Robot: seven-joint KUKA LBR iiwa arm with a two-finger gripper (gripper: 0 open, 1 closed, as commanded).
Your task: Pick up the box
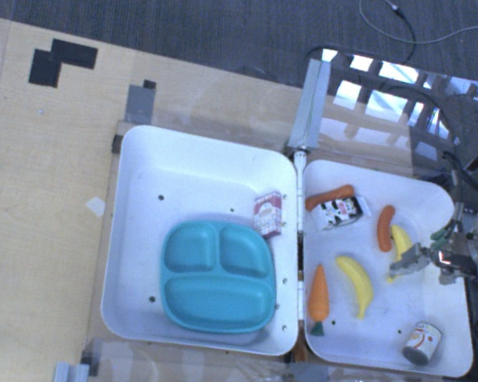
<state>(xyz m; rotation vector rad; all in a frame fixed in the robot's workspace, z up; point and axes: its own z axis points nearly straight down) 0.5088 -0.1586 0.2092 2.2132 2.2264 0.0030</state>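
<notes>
Pale wood makes up the worktop point(32, 222), and two shallow white bins sit on it side by side. One left bin point(134, 240) holds one blue plate point(219, 275) with three sections, and one small red and white box point(268, 214) that stands tilted near the bin's right wall, just above the plate's top right corner. One right bin point(378, 338) holds more things. I count two orange sausages: one sausage point(330, 197) lies near the top left, and the other sausage point(384, 228) lies further right, standing almost straight up and down in the view. One black and white carton point(340, 213) rests touching the first sausage. There are two yellow bananas: a big banana point(358, 284) in the middle of the bin and a small banana point(400, 241) just beside the second sausage. One orange carrot point(319, 298) lies near the bin's left wall. One little can point(422, 342) lies on its side in the bottom right corner. One grey arm reaches in from the right, and its gripper point(410, 261) hangs over the right bin near the small banana, well apart from the box. The fingers look spread open with nothing between them.
</notes>
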